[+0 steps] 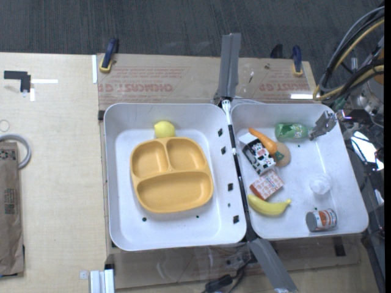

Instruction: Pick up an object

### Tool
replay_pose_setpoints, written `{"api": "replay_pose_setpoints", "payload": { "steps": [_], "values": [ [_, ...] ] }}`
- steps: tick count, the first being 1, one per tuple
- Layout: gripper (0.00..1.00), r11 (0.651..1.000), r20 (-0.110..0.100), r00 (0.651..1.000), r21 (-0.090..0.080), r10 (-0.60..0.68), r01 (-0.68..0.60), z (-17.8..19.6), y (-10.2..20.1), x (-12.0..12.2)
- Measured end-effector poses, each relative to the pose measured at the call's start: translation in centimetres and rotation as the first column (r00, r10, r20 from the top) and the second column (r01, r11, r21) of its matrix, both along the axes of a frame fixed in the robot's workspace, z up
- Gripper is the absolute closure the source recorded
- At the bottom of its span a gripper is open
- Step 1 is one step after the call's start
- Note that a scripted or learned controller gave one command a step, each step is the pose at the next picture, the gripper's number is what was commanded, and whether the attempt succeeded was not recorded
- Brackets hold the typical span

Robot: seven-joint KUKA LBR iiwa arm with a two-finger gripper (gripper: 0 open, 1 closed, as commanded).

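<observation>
Lying in the right bin (348, 163): green bottle (291, 130), carrot (263, 140), banana (269, 206), small can (322, 220). Hovering at that bin's upper right rim, just beside the bottle: pincer (322, 126), grip state impossible to tell. Sitting in the left bin (116, 163): yellow divided plate (171, 174).

The pale wooden table (49, 224) carries two shallow white bins side by side, the left bin (116, 182) touching the right bin (348, 176). A sheet of cardboard (183, 81) lies beneath them, showing beyond their far edge. Well left of the left bin, a brown paper bag (9, 212) lies at the table's edge.
</observation>
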State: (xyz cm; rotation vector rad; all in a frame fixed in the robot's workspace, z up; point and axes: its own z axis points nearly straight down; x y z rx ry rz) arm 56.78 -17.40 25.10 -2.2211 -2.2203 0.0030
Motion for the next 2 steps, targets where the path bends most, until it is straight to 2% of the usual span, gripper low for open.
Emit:
{"api": "replay_pose_setpoints", "payload": {
  "steps": [1, 2],
  "values": [
    [0.00, 1.000, 0.002, 1.000, -0.002, -0.005, 0.005, -10.8, 1.9, 8.9],
    [0.00, 0.997, 0.018, 0.997, 0.002, -0.079, 0.079, -14.7, -1.0, 9.8]
  ]
}}
